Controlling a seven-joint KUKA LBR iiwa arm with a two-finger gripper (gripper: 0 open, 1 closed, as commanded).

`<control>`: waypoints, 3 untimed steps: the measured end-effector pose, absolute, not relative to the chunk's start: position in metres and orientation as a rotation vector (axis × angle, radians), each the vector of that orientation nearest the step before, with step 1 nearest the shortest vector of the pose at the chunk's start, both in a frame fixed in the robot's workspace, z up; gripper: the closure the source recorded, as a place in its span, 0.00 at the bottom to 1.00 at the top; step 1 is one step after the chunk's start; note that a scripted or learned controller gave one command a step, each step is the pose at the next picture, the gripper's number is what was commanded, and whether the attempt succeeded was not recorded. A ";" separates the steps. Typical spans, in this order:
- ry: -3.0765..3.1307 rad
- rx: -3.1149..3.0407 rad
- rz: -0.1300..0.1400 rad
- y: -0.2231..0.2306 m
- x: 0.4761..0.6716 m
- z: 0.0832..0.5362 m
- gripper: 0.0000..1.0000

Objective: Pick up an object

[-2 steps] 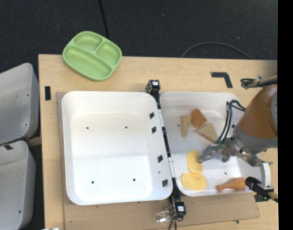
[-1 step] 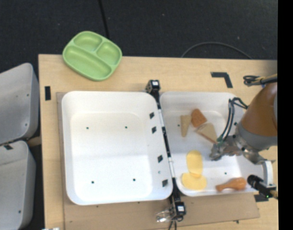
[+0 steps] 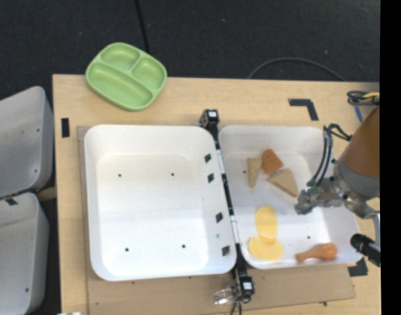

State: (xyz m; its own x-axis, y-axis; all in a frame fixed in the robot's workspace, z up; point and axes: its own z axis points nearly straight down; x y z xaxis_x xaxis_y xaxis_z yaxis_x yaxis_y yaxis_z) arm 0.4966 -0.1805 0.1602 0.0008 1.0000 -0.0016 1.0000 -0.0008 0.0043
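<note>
The right bin [image 3: 289,135] holds several food-shaped pieces. A brown round piece [image 3: 272,161] lies by a pale tan strip [image 3: 253,172] and a tan wedge [image 3: 285,182]. Lower down are two yellow discs [image 3: 266,221] [image 3: 265,248] and an orange drumstick shape [image 3: 316,253]. My gripper [image 3: 306,202] hangs low over the bin's right part, just right of the tan wedge and above the drumstick. Nothing shows between its tips.
The left bin [image 3: 154,199] sits beside the right one, with a black-clipped divider [image 3: 221,189] between them. A green sectioned plate [image 3: 126,76] rests at the bench's back left. A cable [image 3: 289,63] loops behind the right bin.
</note>
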 end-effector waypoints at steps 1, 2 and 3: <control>2.221 2.214 0.004 -0.178 0.497 0.204 1.00; 2.221 2.213 0.004 -0.180 0.499 0.238 1.00; 2.229 2.212 0.003 -0.138 0.520 0.245 1.00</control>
State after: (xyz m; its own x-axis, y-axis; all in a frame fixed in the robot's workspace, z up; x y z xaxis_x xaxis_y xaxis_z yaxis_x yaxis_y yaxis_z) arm 0.5199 -0.1383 0.2445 -0.0074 1.0000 0.0002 1.0000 0.0074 0.0022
